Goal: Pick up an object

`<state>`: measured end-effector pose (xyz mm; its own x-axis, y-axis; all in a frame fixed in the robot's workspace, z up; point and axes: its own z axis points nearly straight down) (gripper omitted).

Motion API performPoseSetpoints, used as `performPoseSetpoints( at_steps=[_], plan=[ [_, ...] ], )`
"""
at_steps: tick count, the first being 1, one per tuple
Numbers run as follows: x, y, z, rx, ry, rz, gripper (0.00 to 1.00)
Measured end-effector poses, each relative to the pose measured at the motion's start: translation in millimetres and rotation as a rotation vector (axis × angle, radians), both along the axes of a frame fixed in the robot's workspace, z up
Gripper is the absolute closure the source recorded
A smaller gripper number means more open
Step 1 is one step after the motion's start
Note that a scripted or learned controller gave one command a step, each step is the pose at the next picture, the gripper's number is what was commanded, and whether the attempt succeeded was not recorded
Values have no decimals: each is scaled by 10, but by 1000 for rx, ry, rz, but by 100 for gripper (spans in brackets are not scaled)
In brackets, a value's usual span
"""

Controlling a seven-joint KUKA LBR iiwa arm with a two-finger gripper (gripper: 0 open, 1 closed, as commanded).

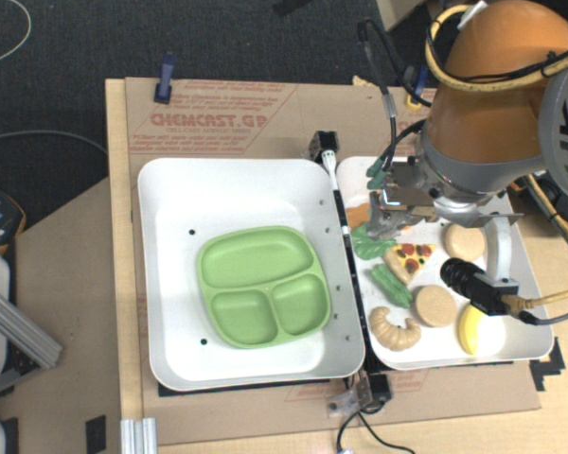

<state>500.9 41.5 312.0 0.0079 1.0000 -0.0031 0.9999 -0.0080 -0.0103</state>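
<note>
Even, bright overhead light. The glossy shallow white left bin [170, 272] is near blown out on its floor, with a soft shadow along its upper right wall. Dark carpet [170, 26] around the bench goes nearly black, little detail. The big orange-banded grey arm [497, 83] is close to the lens, slightly soft, and shades the right white bin [511, 343] under it. Overall mildly grainy.

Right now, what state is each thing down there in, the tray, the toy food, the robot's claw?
Green tray: flat in the left bin, its three compartments hold nothing.
Pizza slice: lying flat in the right bin.
Croissant: lying loose, untouched.
Lemon: lying by the bin's near edge.
Gripper: low over the right bin, above the food; grasp hidden.
</note>
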Motion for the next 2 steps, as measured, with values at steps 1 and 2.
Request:
performPoseSetpoints(
  at_steps=[1, 2],
  plan=[
    [-228, 665, 36, 4, -6, 14, 100],
    [-220, 463, -448, 3, -5, 5, 100]
  ],
)
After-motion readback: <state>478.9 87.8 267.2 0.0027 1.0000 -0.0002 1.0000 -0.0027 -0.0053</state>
